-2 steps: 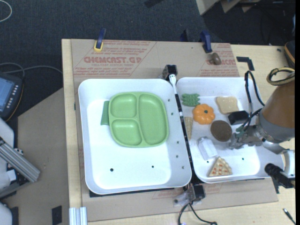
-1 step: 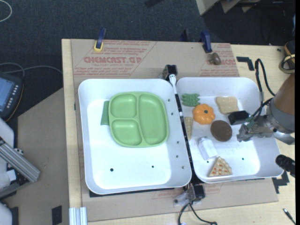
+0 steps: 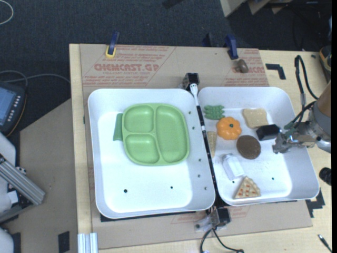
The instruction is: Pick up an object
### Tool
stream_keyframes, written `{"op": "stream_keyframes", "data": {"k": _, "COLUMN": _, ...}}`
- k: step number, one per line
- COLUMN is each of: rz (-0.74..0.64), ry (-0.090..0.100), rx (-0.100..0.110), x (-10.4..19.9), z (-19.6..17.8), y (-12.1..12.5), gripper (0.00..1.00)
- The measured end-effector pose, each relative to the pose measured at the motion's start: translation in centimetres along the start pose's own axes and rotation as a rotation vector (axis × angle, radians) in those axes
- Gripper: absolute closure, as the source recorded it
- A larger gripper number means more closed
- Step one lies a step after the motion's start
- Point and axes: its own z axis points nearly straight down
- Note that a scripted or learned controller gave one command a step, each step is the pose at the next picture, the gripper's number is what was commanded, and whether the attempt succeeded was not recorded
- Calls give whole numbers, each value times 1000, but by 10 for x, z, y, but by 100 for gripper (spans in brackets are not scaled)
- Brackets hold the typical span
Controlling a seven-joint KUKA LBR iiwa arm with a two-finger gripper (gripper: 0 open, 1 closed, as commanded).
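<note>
The right bin (image 3: 279, 175) holds several toy foods: a green leafy piece (image 3: 214, 111), an orange pumpkin (image 3: 229, 128), a beige bread slice (image 3: 255, 117), a brown round disc (image 3: 248, 146), a small white cylinder (image 3: 231, 166) and a pizza slice (image 3: 246, 188). A tan piece (image 3: 211, 140) lies against the bin's left wall. My gripper (image 3: 281, 142) hangs low over the right side of this bin, just right of the brown disc. Nothing is seen in its grasp.
The left bin (image 3: 152, 196) carries a green divided plate (image 3: 155, 133) in its upper middle. Bare white floor lies in the right bin's lower right, below the gripper. Clamps sit on the bench's far edge.
</note>
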Motion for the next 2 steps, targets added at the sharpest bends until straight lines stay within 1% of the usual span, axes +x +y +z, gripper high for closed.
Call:
{"op": "stream_keyframes", "data": {"k": 1, "rz": 0, "ry": 0, "rx": 0, "x": 0, "z": -30, "y": 1, "gripper": 100}}
{"op": "stream_keyframes", "data": {"k": 2, "rz": -6, "ry": 2, "rx": 0, "x": 42, "z": -30, "y": 50, "gripper": 100}}
